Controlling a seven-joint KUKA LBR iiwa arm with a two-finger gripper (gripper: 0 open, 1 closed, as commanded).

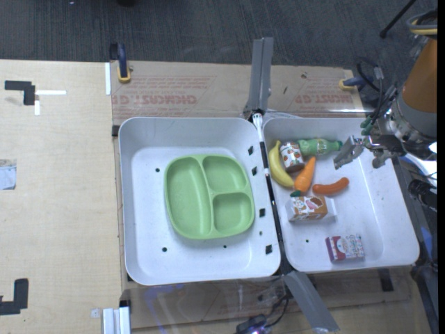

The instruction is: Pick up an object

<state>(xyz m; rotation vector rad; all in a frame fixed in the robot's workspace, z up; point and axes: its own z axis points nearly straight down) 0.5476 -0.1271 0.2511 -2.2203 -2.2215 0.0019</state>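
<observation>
We see two white bins on the table (62, 207). The left bin (139, 256) has a green plate (208, 197) with three parts. The right bin (389, 249) has a banana (278, 169), a carrot (304, 175), a green bottle (316, 146), a little orange sausage (331, 186), a juice box (311, 208) and a small red and white box (345, 247). The claw (361, 152) hangs over the top right part of the right bin, just beside the bottle's tip. Its two fingers are spread wide and hold nothing.

Place: robotics lab | Evidence: bench (55, 186) with two clamped white bins (139, 256), dark carpet (208, 12), tripod leg (410, 9)
</observation>
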